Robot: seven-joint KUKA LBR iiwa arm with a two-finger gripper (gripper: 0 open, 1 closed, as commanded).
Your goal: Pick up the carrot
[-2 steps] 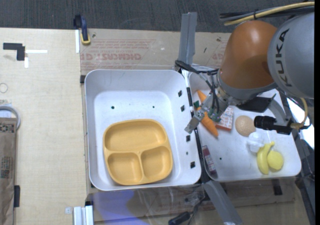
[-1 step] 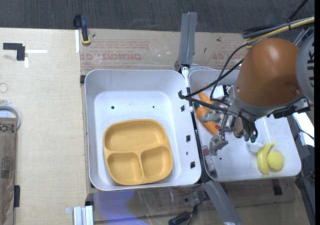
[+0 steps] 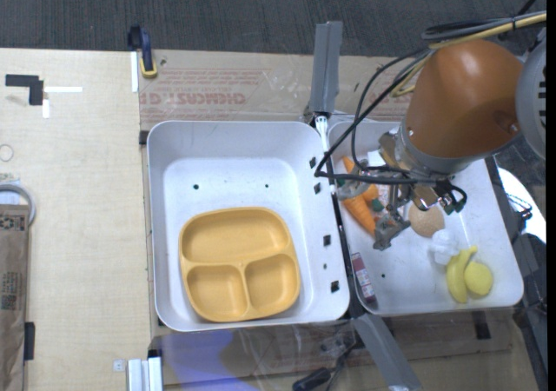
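Gripper (image 3: 383, 237) low in rt bin (image 3: 499, 207), tips just beside carrot (image 3: 359, 204); finger state unclear, can't tell. Carrot up-left of tips, touching or not unclear. Banana (image 3: 467, 275) to right, tray (image 3: 239, 262) far left.

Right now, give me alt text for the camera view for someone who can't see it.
The gripper hangs low in the right bin beside the carrot, with a banana nearby. The left bin holds a yellow divided plate.
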